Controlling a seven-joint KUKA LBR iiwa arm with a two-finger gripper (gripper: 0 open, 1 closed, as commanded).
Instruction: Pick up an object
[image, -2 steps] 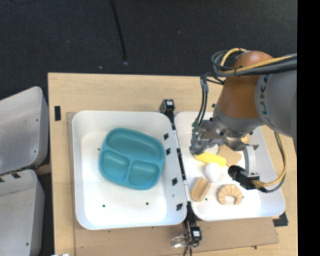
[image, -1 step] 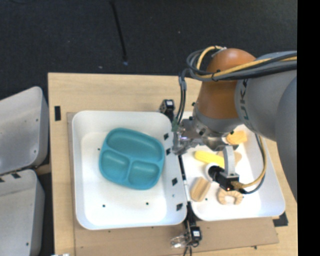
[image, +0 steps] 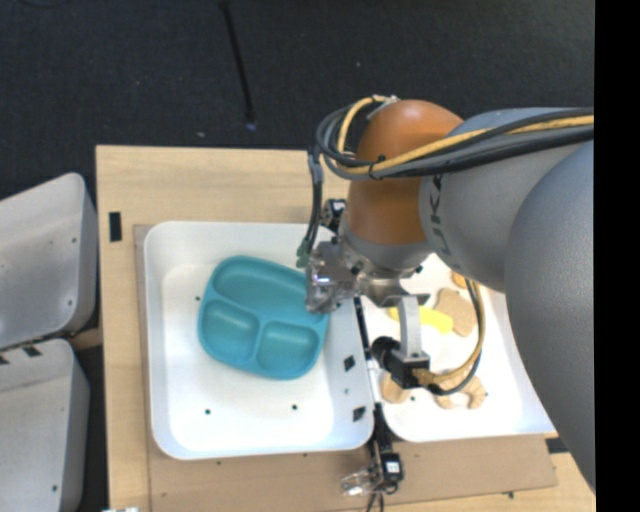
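Gripper (image: 318, 285) at teal plate (image: 260, 318) edge, left bin (image: 160, 400)

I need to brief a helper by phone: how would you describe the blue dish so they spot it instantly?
Find the left white bin. The blue plate lies in it, toward its right wall, under the arm's wrist. It's the turquoise one with three compartments.

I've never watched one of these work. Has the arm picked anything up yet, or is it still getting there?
Nothing looks lifted yet. The blue divided plate lies flat in the left bin, and the small tan and yellow pieces lie in the right bin. In hand: the gripper is low at the plate's right edge, where the two bins meet. I can't tell whether it has any hold. Gripping and lifting remain.
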